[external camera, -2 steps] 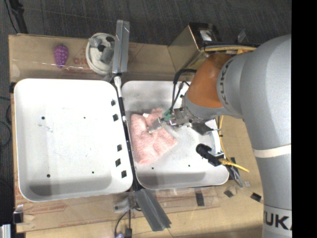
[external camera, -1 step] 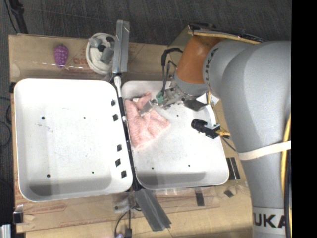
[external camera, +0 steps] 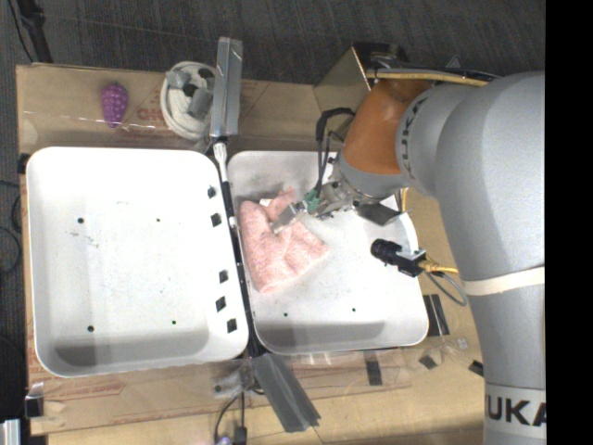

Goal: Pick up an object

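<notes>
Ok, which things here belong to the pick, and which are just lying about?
Part of the job:
- pink cloth in the right bin
- end effector, at the cloth's upper edge

Lying about:
- left bin
- purple object on the bench behind the bins
- white roll beside it

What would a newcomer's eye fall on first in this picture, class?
The big grey arm with its orange band fills the right side, reaching into the right bin. Its gripper sits at the upper edge of a pink cloth-like bundle against that bin's left wall. A small purple object lies on the bench beyond the left bin.
</notes>
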Tool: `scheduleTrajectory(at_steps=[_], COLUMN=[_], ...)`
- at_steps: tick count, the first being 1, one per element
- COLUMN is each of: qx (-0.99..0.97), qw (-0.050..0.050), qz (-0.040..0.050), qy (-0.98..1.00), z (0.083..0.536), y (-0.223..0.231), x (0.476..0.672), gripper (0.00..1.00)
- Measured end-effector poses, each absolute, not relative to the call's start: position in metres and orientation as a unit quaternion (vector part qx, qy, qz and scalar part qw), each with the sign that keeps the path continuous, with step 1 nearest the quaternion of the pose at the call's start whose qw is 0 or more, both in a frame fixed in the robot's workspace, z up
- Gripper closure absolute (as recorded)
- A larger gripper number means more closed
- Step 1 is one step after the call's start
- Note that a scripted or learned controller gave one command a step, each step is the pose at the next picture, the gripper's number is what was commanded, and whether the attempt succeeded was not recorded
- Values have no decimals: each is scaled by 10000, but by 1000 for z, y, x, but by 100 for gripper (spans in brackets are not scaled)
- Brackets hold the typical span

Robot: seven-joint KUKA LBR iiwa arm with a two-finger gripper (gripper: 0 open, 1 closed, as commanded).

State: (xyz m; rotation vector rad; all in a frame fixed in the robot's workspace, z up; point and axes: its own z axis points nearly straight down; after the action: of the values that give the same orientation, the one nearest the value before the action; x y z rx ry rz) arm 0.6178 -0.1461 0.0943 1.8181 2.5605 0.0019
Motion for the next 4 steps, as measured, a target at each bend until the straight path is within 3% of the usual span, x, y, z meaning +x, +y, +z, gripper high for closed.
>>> scheduleTrajectory(at_steps=[1,2,3,4], qx=[5314,5318,5267,4960], qw=[8,18,20,20], qz=[7,7,9,8], qy=[8471,8469,8500,8683], z=[96,96,95,95], y=[-210,-211,-209,-191], x=[598,605,573,630], gripper=[0,0,0,0])
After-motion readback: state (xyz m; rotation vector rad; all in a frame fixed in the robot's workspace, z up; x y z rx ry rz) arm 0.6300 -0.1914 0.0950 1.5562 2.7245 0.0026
